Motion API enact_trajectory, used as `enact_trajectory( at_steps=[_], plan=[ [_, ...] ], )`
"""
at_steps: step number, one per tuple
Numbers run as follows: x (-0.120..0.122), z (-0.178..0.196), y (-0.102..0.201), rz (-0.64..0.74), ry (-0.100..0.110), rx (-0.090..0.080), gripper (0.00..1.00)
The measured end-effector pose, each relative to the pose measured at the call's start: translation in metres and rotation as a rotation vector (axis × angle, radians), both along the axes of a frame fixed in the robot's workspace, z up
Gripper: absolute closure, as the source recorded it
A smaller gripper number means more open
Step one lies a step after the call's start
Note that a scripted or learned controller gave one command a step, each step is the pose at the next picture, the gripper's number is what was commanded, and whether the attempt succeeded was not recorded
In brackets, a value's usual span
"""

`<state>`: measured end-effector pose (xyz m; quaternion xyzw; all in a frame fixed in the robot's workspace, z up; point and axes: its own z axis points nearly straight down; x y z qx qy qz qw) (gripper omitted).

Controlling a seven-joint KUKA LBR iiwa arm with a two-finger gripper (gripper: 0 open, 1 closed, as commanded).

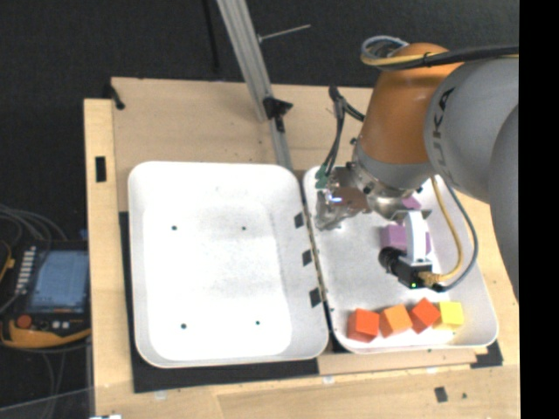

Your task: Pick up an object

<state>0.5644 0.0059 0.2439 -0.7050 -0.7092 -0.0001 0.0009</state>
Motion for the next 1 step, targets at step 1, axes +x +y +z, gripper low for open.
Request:
enact_trajectory(
  at_steps=[1],
  plan=[
    [0.0147,-0.0012,0.0619,0.003,-0.002,0.0,1.0]
  ],
)
